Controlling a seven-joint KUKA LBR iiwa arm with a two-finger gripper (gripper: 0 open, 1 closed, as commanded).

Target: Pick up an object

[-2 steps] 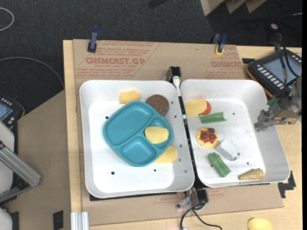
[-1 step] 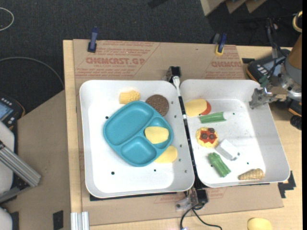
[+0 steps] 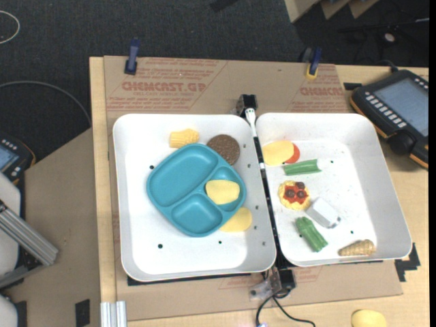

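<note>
The pick has not begun, by my reading: every object lies loose in the bins and nothing is lifted, so the step in hand is choosing a target and starting the approach. Whether the gripper is spread or pressed together I cannot tell. In the left bin (image 3: 129, 203) a blue tray (image 3: 184, 196) lies at a slant with a yellow lump (image 3: 223, 191) in one of its compartments; a brown disc (image 3: 223, 147) touches the tray's far edge, a corn piece (image 3: 184, 138) lies just beside that, and a yellow wedge (image 3: 237, 221) pokes out from under the tray's near edge. The right bin (image 3: 381, 162) has smaller things spread apart: a yellow and red piece (image 3: 279, 152) near the divider, a green stick (image 3: 302, 167) just beside it, a tart (image 3: 294, 195) with red dots, a grey block (image 3: 322, 213) touching or nearly touching a green chunk (image 3: 310, 234), and a tan cone (image 3: 357, 248) against the near wall. The next move calls for a descent straight over something with free space on both sides. The tart or the green stick look the safest bets; the cone sits too close to the wall, and the tray is likely too wide and flat to pinch
</note>
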